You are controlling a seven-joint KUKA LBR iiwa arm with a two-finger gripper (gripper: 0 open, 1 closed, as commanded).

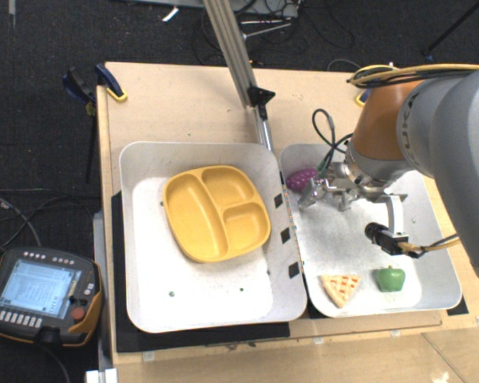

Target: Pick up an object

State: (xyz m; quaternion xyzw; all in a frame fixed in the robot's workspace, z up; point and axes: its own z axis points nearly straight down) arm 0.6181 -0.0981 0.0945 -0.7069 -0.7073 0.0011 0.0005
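The gripper [323, 188] hangs low over the right bin's [439, 282] far-left corner, beside the purple grapes [300, 179], seemingly lining up a grasp; whether it is closed I cannot tell.

1. A robotics lab: a grey industrial arm [455, 126] reaches over a plywood worktop [184, 102].
2. A teach pendant [40, 294] lies on dark carpet [32, 134].
3. Loose cables [279, 6] and a slanted metal camera pole [231, 42] stand behind.
4. Two white bins [144, 294] hold toy items.

Single fixed overhead camera, slanted down across both white bins [144, 302].
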